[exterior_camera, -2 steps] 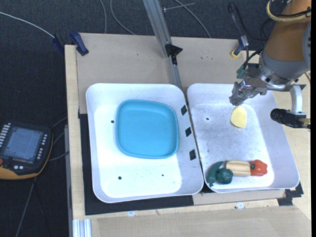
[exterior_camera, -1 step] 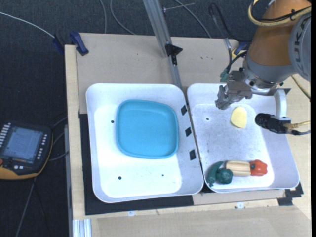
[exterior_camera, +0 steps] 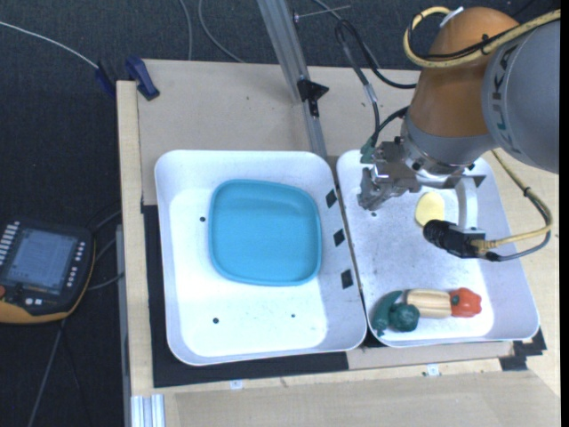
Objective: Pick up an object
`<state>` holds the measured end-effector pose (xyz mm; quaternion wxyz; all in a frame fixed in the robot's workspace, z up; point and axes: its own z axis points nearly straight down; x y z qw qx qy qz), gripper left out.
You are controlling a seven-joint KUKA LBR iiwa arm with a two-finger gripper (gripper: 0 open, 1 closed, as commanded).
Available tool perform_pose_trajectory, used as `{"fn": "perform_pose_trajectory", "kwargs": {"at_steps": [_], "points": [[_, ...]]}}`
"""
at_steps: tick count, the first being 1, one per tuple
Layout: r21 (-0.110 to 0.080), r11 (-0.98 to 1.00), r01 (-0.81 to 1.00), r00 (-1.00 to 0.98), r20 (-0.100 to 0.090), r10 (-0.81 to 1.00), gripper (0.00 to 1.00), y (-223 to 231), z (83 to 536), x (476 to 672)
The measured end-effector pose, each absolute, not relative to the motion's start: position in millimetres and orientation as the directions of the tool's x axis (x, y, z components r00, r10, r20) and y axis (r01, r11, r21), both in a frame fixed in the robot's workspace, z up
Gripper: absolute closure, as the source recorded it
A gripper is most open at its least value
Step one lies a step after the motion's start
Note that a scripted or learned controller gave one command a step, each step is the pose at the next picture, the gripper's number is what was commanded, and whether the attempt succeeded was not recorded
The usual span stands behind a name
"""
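My gripper [exterior_camera: 376,194] hangs over the upper left part of the right bin [exterior_camera: 391,252], fingers pointing down, with nothing visible between them. A yellow round object [exterior_camera: 429,208] lies just to its right, partly behind the arm's fittings. Along the bin's near edge lie a green object [exterior_camera: 396,315], a tan cylinder [exterior_camera: 428,303] and a red piece [exterior_camera: 465,302], touching one another in a row. A blue square plate [exterior_camera: 265,231] sits in the left bin [exterior_camera: 187,318].
The orange and grey arm [exterior_camera: 471,69] covers the right bin's far right corner. A black connector with a yellow cable [exterior_camera: 462,238] hangs over the bin's middle. A metal pole [exterior_camera: 284,34] rises behind the bins. A teach pendant [exterior_camera: 40,265] lies left of the bench.
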<state>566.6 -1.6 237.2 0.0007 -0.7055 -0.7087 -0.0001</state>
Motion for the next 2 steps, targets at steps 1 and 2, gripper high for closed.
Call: {"fn": "perform_pose_trajectory", "kwargs": {"at_steps": [1,2], "points": [[-0.001,0.004,1.0,-0.004,0.001,1.0,1.0,44,227,545.4],[0.0,0.004,1.0,-0.004,0.001,1.0,1.0,84,232,531.2]]}}
